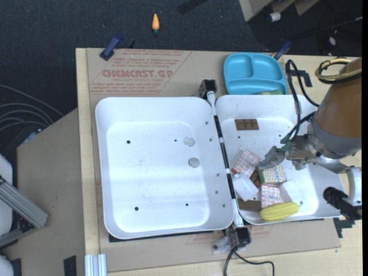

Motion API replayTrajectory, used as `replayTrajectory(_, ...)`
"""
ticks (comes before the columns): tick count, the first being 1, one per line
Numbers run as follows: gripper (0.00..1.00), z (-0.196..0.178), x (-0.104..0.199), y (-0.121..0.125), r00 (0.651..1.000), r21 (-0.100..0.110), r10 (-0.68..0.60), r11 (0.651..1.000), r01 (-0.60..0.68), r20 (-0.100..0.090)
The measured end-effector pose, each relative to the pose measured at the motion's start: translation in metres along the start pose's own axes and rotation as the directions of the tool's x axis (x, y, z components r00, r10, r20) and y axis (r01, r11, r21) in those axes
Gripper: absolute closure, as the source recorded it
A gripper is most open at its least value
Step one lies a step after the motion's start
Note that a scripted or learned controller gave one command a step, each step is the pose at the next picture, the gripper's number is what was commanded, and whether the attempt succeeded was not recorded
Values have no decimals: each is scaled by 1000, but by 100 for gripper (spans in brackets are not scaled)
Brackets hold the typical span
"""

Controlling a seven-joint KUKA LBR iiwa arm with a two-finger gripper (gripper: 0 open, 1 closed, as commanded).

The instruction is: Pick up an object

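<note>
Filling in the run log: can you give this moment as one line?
arm: over right bin | gripper: low above packets | grip: unclear | yellow corn: near front wall | left bin: two discs

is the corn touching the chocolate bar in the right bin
Apart. The camera view shows the corn at the near edge of the right bin and the chocolate bar near its far wall, with packets lying between them.
</note>
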State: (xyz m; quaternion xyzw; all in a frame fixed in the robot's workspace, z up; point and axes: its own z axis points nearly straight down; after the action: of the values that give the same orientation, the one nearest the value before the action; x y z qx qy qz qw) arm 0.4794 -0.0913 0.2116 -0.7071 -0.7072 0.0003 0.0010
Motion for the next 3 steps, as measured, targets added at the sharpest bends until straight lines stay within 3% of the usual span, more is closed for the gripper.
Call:
replayTrajectory(1,0,101,-9,17,1000,0,1,1000,-1,1)
replayTrajectory(2,100,91,-8,17,1000,-2,1,1000,-1,1)
replayTrajectory(3,0,91,-8,17,1000,-2,2,1000,-2,1)
